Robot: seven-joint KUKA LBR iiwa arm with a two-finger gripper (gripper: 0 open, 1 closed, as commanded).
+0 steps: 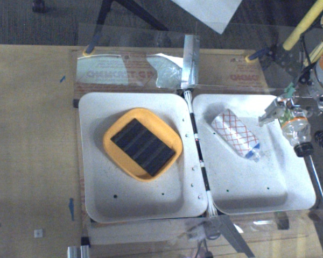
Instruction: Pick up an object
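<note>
Gripper [280, 113] over right bin [290, 192], at its right edge, up toward the far right corner. Released or clenched: cannot tell, too small and cluttered at this slant. Nothing visibly held. Translucent lump [295, 129] just beside gripper at the rim; loose object or robot part, unclear.

Nearest candidate: white packet [235, 133] with red lattice print, flat on right bin floor, in the far half, between bin centre and left edge. Small blue bit at its near end. Clear of all four walls. Long axis diagonal, from far-left end by the left edge to near-right end toward bin centre.

Key relation: packet to view-left of gripper and slightly nearer the camera. Near but not touching, bare floor between. Near-right end of packet closest to gripper. Judged next move: short traverse left, away from the right edge, then descent, closing across the short width, perpendicular to the diagonal. Thin, flat, probably crinkly wrapper, so some risk of skimming over the top or pushing it along the floor.

Other candidate: yellow dish [142, 144] with dark ribbed panel, middle of left bin [97, 198], turned corner-on to the bin edges. Well apart from gripper, beyond the bins' shared edge. Wide and low, likely graspable at the rim only.

Stage, judged: pre-grasp, nothing lifted yet.
</note>
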